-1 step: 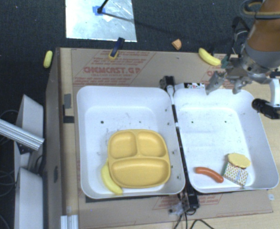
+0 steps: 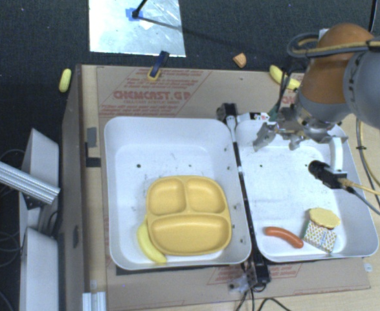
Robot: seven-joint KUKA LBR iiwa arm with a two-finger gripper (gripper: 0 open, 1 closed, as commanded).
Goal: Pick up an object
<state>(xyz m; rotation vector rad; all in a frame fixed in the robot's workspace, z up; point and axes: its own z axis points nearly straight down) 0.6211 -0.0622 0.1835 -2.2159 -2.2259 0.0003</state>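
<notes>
Cardboard-topped bench carries my two white bins, and in the right bin the likeliest targets, an orange sausage-shaped toy and a small yellow-lidded jar, lie near the front wall, well apart from the gripper. I see its two fingers spread apart with nothing between them, hanging over the bin's back left corner, presumably poised for a descent. Left bin holds a yellow divided plate with a banana tucked against its edge.

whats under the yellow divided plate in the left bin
A yellow banana pokes out from under the yellow divided plate at its near left edge, lying on the left bin floor. Whatever else lies beneath the plate is covered.
</notes>
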